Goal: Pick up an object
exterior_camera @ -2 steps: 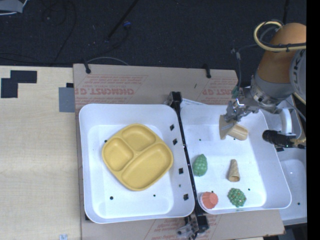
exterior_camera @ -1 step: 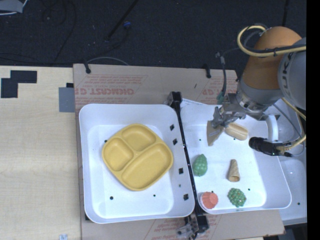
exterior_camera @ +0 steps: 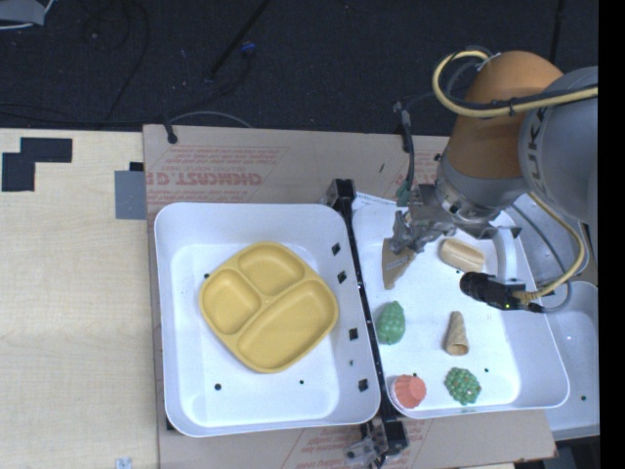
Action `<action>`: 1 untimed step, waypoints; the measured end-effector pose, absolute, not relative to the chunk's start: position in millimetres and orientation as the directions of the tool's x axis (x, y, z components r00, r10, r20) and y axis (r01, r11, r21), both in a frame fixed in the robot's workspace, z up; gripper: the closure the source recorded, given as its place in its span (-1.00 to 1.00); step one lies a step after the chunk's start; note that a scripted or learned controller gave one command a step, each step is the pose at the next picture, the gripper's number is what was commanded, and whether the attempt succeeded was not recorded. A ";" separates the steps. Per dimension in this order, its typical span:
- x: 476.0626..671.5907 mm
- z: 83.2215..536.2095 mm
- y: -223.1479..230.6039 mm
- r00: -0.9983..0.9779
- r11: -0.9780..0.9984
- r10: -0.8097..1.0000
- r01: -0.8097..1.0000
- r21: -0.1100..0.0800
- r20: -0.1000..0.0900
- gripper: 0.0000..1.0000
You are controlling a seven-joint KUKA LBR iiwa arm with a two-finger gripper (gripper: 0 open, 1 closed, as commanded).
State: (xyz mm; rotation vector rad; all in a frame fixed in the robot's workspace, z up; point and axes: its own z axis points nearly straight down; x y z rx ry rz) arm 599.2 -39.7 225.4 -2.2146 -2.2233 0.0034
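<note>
- We see the arm (exterior_camera: 518,115) reaching in from the right, its orange band bulging above the wrist, bent down over the far part of the right bin (exterior_camera: 532,360).
- The jaws (exterior_camera: 405,247) point down and to the left, near the bin's left wall; we cannot tell whether they are spread or pressed together.
- A brown wedge-shaped piece (exterior_camera: 393,267) sits right below the jaws; whether it is pinched or just lying there, we cannot tell.
- Also in the right bin we see a tan roll (exterior_camera: 461,255), a green lump (exterior_camera: 391,322), a cone (exterior_camera: 456,333), a green knobbly ball (exterior_camera: 463,385) and a red piece (exterior_camera: 409,391).
- The left bin (exterior_camera: 186,262) holds a yellow divided plate (exterior_camera: 270,305).
</note>
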 end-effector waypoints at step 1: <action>579.6 220.5 17.0 -0.004 0.004 1.000 1.000 -0.004 -0.001 1.00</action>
